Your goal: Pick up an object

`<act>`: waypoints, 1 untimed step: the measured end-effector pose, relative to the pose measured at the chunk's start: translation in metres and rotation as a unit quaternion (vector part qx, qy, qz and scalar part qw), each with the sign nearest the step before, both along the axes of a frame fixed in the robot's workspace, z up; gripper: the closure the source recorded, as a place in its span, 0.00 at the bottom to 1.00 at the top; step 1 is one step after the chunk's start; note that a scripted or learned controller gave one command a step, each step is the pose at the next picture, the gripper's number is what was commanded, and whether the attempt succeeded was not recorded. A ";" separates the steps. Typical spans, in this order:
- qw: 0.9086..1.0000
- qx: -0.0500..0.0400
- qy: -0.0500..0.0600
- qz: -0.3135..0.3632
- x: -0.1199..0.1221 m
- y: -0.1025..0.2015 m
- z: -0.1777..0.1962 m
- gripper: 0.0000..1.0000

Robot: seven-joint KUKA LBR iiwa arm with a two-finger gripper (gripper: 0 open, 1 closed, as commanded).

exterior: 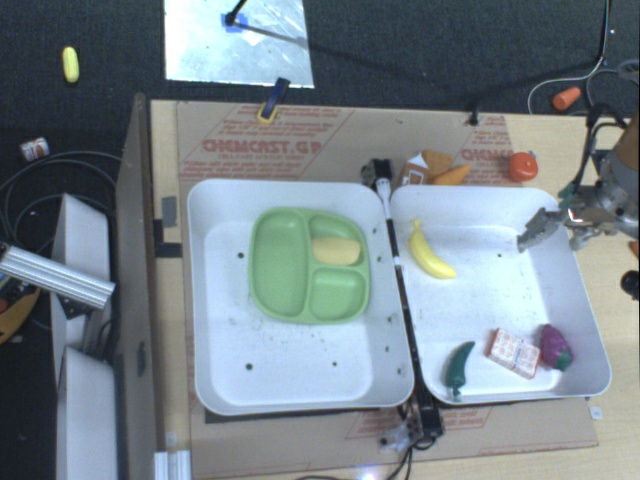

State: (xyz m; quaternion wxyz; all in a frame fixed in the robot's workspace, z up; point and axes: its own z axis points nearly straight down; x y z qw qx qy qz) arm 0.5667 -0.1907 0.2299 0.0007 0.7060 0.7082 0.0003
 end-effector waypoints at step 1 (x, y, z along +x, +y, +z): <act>1.000 0.002 0.003 0.003 0.032 0.060 -0.088 0.00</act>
